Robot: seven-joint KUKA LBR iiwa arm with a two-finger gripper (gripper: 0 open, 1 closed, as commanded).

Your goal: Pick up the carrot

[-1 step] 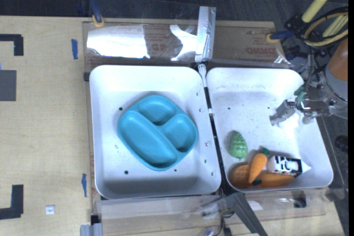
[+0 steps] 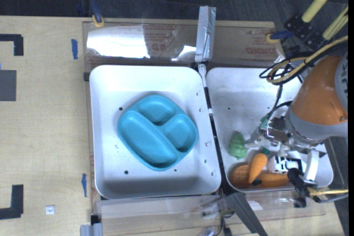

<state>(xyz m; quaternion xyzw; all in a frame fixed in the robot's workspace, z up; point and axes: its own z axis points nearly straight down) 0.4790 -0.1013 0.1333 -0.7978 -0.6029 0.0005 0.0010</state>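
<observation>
- The carrot (image 2: 256, 167) sits at the front of the right bin (image 2: 232, 85), upright-ish and apparently pinched between the gripper (image 2: 260, 160) fingers.
- A green veggie (image 2: 238, 145) is just beside it, and other orange food (image 2: 241, 174) crowds underneath.
- My worry: a shallow grip on that tapered shape could slip, or drag the neighbours along.

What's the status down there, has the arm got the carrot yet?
Gripper low in right bin, right over the carrot; grip not confirmed. Green vegetable and other orange pieces crowd alongside.
</observation>
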